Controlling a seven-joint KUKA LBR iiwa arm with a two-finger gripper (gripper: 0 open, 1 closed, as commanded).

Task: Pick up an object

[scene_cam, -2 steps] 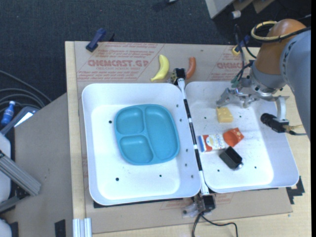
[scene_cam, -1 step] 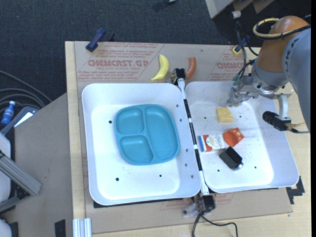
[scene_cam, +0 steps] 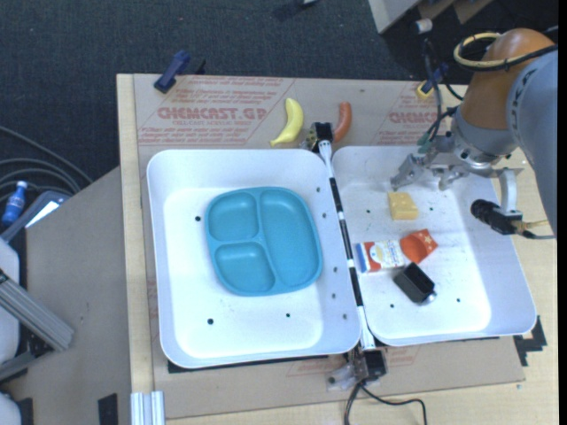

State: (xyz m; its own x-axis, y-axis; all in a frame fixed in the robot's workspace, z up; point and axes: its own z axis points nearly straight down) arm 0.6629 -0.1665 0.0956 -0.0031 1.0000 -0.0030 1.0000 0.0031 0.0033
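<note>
Over the far end of the right bin [scene_cam: 509, 312], the gripper [scene_cam: 429, 172] hangs from the grey arm with its two fingers spread apart and nothing between them, their tips just above the white floor. Just beside it, nearer the camera, lies a small pale-yellow block [scene_cam: 403, 205], squarish and flat-topped like a wedge of cheese, apart from the fingers. Further toward the camera sits a red piece [scene_cam: 419, 245] with a crumpled outline, touching a flat white-and-red packet [scene_cam: 380, 256] with a blue edge by the divider. A black boxy object [scene_cam: 414, 283] rests tilted just below those two. The left bin [scene_cam: 168, 264] holds a teal sectioned plate [scene_cam: 263, 239] with three compartments. Behind the bins, on the brown board, a yellow banana [scene_cam: 288, 122] and an orange-red sausage-like toy [scene_cam: 342, 120] lie near each other.
</note>
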